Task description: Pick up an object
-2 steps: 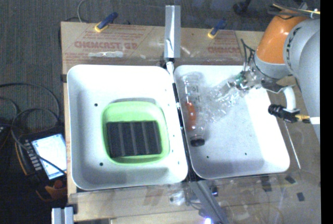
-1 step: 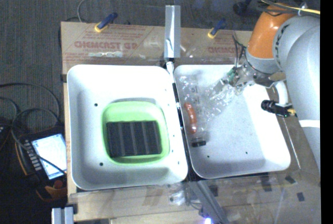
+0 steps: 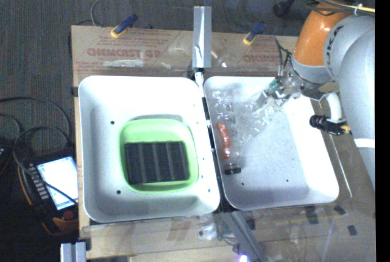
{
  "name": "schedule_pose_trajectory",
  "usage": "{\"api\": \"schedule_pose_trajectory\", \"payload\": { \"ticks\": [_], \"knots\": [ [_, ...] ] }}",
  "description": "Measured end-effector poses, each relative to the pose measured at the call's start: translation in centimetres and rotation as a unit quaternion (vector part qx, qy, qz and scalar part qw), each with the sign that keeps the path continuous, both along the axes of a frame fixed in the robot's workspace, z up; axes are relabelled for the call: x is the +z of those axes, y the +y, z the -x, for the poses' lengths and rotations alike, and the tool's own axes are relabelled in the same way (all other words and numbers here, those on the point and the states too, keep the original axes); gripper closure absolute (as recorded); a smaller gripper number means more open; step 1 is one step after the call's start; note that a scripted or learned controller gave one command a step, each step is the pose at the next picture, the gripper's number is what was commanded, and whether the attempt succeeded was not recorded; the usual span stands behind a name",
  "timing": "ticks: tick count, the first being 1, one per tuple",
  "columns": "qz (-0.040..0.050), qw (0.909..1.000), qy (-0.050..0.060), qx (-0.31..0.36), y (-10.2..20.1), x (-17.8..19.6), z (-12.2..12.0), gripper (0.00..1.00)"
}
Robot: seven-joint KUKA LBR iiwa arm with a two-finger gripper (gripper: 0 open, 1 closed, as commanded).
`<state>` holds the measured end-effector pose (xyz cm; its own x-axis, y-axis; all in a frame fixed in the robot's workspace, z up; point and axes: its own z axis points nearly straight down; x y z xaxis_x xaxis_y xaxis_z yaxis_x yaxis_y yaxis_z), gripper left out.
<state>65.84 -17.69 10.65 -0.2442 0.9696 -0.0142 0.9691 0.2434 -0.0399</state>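
Arm (image 3: 341, 41) reaches in from right over right bin (image 3: 304, 163). End effector (image 3: 277, 89) at that bin's upper edge; open or closed: cannot tell. Clear plastic bottle (image 3: 226, 133) lies along right bin's left wall. Green tray (image 3: 158, 157) with dark slats sits in left bin (image 3: 97, 133).

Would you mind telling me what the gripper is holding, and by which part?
It cannot be told: the gripper sits over clear plastic in the right bin.
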Motion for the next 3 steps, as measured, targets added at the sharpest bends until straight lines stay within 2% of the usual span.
{"api": "schedule_pose_trajectory", "payload": {
  "ticks": [1,2,3],
  "knots": [
    [-0.0102,0.9991,-0.018,-0.038,2.4,6.6,-1.0,1.0],
    [-0.0023,0.9975,-0.028,-0.065,8.9,8.5,-0.5,1.0],
    [-0.0083,0.9959,-0.019,-0.089,4.5,9.3,0.0,1.0]
  ]
}}
